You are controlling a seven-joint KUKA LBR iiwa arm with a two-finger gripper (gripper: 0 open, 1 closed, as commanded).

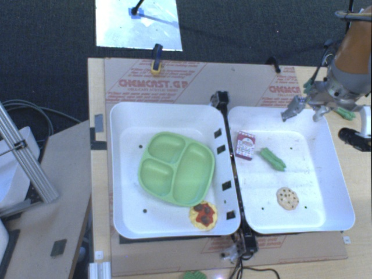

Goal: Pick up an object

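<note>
The right bin holds a small red and white box near its left wall, a green pod-shaped piece in the middle and a round cookie toward the front. My gripper hangs over the bin's far right corner, above and right of the green piece. Its two grey fingers are spread apart with nothing between them. The left bin carries a green divided plate and a small pizza slice at its front edge.
A black divider strip runs between the two bins. A yellow and blue clamp sits on the cardboard behind the left bin. A metal plate lies on the dark floor beyond. A grey stand leans at the left.
</note>
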